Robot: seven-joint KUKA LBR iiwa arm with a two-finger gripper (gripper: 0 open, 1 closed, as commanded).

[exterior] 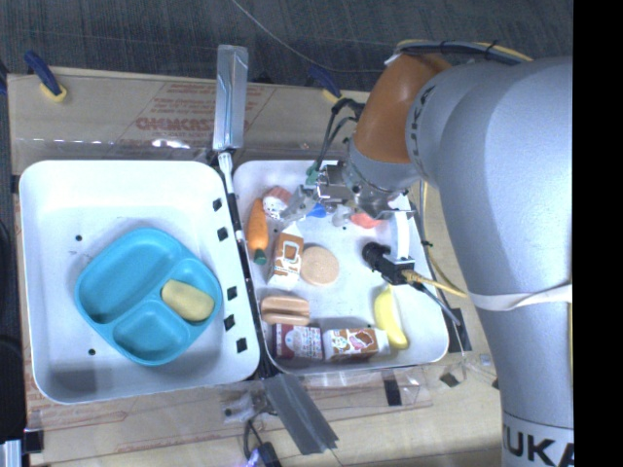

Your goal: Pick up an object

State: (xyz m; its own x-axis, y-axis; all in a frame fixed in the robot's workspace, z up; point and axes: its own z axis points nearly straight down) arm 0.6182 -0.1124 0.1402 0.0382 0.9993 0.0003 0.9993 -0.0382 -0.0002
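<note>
While the grey arm (pixel 487 163) reaches in from the right, two white bins sit side by side on the tabletop (pixel 97 100). In the left bin (pixel 39 261) lies a blue divided plate (pixel 117 280) with a yellow lump (pixel 188 300) in one of its compartments. The right bin (pixel 343 305) holds an orange carrot (pixel 256 232) along its left wall, a small brown-and-white carton (pixel 286 258) just beside it, a round tan disc (pixel 319 266), a hot dog (pixel 284 309), a bottle (pixel 331 341) lying on its side along the near wall, and a banana (pixel 389 319) by the right wall. At the far end of this bin the tool (pixel 326 197) hangs between a small red-and-white piece (pixel 276 203) and a pink piece (pixel 366 221); I cannot tell whether it is apart or together, and nothing can be seen in its grasp.
</note>
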